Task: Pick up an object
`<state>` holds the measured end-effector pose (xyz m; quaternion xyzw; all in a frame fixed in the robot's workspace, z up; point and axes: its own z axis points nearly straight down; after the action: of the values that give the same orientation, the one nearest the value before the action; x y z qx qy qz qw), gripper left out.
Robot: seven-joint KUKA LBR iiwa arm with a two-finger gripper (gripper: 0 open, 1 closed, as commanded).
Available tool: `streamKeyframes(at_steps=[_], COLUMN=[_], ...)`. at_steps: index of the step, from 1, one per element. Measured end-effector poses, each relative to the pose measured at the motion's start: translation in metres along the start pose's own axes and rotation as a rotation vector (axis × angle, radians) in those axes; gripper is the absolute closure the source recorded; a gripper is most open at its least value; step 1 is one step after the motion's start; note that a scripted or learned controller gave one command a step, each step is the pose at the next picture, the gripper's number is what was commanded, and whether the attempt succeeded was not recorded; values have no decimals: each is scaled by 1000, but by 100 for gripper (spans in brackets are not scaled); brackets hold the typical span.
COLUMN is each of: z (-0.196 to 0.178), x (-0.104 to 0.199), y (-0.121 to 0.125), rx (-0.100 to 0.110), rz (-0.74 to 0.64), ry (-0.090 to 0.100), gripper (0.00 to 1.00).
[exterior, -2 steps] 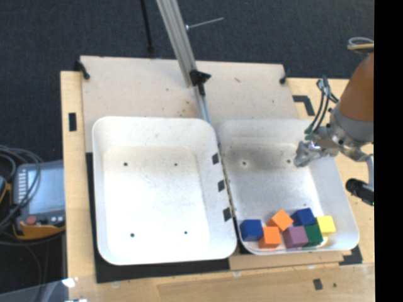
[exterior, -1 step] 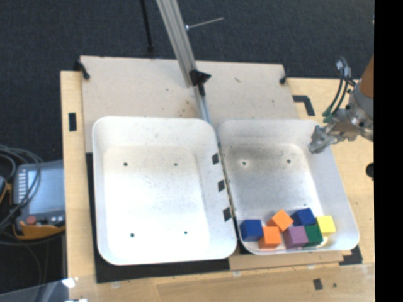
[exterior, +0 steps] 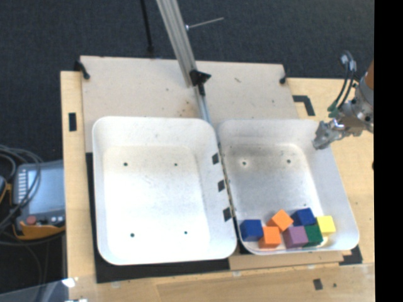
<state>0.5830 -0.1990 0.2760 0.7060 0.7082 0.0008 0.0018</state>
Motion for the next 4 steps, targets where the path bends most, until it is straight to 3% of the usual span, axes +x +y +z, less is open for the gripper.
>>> streamKeyframes(at_steps=[2,4], z=[1,30], x=[105,215], y=[5,5], rx=[3,6], rz=[-3,-4], ry=[2,3], gripper=[100,100])
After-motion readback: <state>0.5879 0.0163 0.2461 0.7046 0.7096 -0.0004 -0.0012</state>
